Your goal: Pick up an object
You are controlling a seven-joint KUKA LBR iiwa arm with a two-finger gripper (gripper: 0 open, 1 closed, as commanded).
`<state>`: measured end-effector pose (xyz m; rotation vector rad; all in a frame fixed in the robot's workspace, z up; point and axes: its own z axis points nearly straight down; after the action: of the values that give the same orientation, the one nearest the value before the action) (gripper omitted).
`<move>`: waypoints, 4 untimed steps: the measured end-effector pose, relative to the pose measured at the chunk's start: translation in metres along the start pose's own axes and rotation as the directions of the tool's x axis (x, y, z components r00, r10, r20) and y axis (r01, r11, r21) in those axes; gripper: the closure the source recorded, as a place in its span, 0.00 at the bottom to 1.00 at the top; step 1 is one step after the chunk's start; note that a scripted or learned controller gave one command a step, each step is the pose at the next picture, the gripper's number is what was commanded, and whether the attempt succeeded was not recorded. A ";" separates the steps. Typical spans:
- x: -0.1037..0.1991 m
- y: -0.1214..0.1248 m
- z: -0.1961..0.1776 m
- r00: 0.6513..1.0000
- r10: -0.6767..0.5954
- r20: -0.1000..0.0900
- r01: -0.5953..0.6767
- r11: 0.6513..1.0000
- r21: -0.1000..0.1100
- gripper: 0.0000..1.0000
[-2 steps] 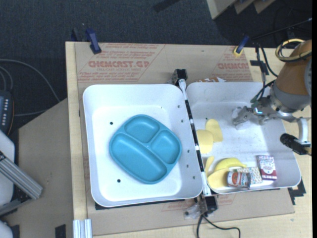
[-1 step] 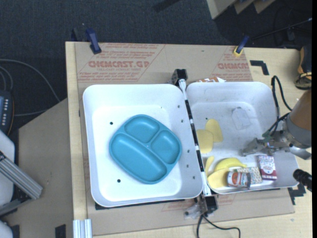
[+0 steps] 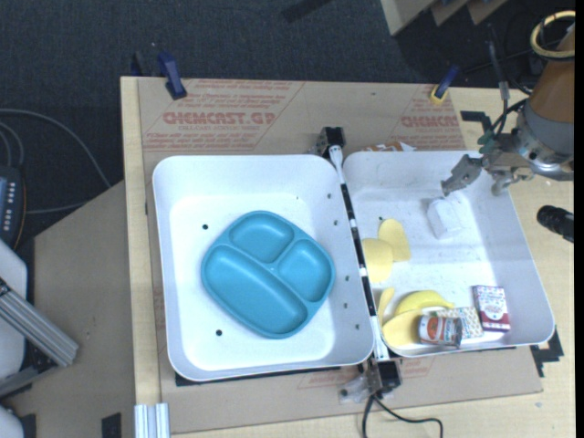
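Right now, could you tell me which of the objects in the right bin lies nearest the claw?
The pale white block, lying alone in the bin's upper part just below the claw. The yellow pieces and small red-and-white box sit farther down.

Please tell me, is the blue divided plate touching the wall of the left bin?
Apart. In the camera view the blue divided plate lies in the middle of the left bin, and bare white floor shows all around it, between its edge and every wall.

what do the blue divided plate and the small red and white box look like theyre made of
Blue divided plate: probably moulded plastic, going by its even colour, soft sheen and rounded compartment ridges. Small red and white box: likely printed cardboard, with flat faces and sharp edges, though it is too small to be sure.
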<state>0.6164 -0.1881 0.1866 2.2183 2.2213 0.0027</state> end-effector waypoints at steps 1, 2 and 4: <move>0.032 -0.071 0.071 1.000 0.002 -0.001 -0.002 1.000 0.005 0.00; 0.086 -0.138 0.102 1.000 0.001 -0.001 -0.001 1.000 0.004 0.00; 0.082 -0.138 0.102 1.000 0.002 -0.001 -0.002 1.000 0.002 0.00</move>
<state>0.4790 -0.1063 0.0843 2.2224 2.2203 0.0008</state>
